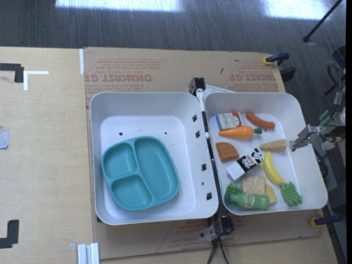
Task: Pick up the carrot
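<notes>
Carrot (pixel 237 131) lies at about eleven o'clock in the right bin (pixel 308 126), orange, probably light, stiff and smooth plastic; a grasp across its thick middle looks safest. Leftward, the left bin (pixel 141 103) holds a teal divided plate (pixel 141 173). Near the carrot: a carton (pixel 227 120), sausage (pixel 259 120), banana (pixel 272 169) and toast (pixel 226 150). At three o'clock, the gripper (pixel 301 141) hovers over the rim; whether it's open I cannot tell.
</notes>
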Available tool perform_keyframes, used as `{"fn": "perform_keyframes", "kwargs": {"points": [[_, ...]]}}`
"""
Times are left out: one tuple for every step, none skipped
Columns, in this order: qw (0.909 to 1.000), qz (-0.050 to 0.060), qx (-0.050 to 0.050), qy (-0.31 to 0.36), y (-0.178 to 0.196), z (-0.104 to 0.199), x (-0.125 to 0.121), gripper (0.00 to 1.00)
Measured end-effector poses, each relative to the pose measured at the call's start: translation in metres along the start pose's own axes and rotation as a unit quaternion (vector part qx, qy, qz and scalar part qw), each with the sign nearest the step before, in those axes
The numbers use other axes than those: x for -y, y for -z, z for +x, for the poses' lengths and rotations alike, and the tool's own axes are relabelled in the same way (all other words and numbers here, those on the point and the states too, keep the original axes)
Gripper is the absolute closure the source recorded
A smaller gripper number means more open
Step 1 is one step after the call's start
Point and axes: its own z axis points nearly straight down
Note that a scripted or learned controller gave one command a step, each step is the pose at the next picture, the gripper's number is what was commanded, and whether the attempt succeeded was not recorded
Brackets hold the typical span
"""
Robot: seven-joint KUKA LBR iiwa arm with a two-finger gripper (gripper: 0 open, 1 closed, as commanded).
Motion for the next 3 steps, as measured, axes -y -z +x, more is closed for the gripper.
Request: {"fn": "perform_keyframes", "kwargs": {"points": [[1.0, 0.0, -0.001, 0.006, -0.131, 0.045, -0.026, 0.0], [0.9985, 0.0, 0.0, 0.055, -0.193, 0.076, -0.109, 0.0], [0.9996, 0.005, -0.001, -0.027, -0.194, 0.029, -0.163, 0.0]]}}
